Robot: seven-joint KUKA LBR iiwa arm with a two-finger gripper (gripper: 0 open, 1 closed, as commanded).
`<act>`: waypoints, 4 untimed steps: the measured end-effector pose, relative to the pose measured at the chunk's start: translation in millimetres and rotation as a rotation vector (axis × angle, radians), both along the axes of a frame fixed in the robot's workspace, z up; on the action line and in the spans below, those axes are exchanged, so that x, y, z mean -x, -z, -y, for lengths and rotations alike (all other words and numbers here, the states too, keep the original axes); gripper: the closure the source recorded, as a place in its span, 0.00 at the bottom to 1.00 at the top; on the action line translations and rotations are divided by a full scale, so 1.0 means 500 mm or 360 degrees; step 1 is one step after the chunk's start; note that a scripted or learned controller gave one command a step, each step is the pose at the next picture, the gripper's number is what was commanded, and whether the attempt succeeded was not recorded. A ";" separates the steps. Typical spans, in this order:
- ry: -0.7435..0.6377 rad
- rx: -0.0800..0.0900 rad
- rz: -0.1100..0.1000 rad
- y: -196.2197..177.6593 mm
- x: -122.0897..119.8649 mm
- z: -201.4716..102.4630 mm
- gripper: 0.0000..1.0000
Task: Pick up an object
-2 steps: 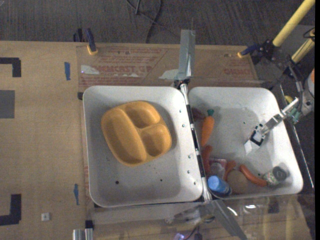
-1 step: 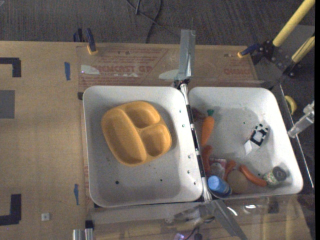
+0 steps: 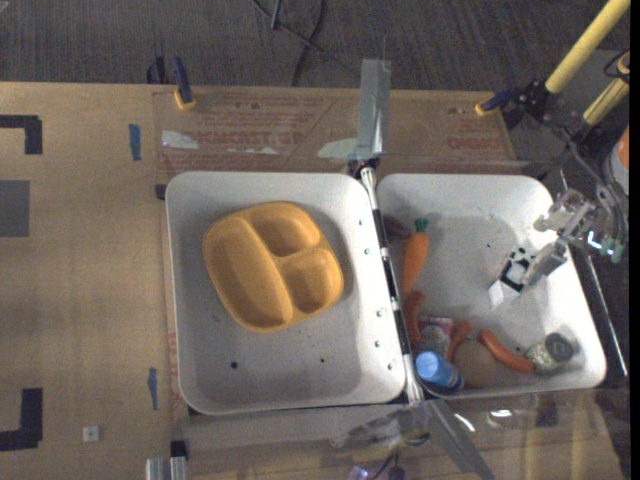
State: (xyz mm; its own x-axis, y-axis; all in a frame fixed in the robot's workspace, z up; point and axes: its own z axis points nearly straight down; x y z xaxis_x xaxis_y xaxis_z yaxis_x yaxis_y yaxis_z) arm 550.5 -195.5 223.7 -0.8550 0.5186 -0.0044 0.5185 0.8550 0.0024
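Observation:
In the left bin point(image 3: 200, 368) lies a yellow-orange divided plate point(image 3: 272, 265). The right bin point(image 3: 470, 208) holds a carrot point(image 3: 415, 253) against its left wall. Along its front edge lie a blue-capped bottle point(image 3: 436, 369), an orange sausage-shaped toy point(image 3: 505, 353) and a small grey-green can point(image 3: 556, 349). My gripper point(image 3: 515, 278) hangs over the right side of the right bin, reaching in from the right, above bare bin floor. It is well apart from the carrot and above the front cluster. Nothing shows in it.
A second orange piece point(image 3: 411, 313) and a pinkish packet point(image 3: 437, 326) lie by the right bin's left wall. A grey taped divider point(image 3: 372, 118) runs back from between the bins. Yellow-handled clamps point(image 3: 590, 38) stand at the back right.

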 end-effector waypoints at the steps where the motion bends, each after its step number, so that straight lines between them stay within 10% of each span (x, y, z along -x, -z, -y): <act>1: 0.0082 0.0002 0.0002 -0.293 0.116 0.015 0.00; 2: -0.0175 0.0000 -0.0002 0.065 0.140 -0.041 0.00; 3: -0.0184 0.0003 0.0006 -0.214 -0.058 -0.068 0.00; 4: -0.0309 0.0002 -0.0002 0.129 0.042 0.055 0.00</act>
